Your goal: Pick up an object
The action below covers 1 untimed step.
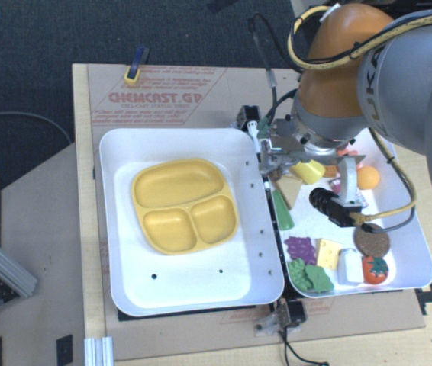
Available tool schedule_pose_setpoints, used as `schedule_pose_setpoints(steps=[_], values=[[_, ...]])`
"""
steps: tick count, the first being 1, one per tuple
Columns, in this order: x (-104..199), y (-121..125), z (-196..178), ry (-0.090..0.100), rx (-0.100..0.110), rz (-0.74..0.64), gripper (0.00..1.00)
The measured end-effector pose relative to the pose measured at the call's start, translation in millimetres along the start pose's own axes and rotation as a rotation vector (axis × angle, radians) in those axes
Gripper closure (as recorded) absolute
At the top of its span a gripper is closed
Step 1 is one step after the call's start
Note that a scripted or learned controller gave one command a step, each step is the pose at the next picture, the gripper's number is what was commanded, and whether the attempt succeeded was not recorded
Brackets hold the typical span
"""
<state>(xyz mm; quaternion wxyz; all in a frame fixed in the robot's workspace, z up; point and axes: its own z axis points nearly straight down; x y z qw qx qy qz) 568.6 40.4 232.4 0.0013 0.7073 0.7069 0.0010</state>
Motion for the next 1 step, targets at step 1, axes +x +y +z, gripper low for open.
schedule_pose_setpoints(steps=[1], values=[[7.5,4.5,-0.9,0.000,0.001,-0.002,1.00]])
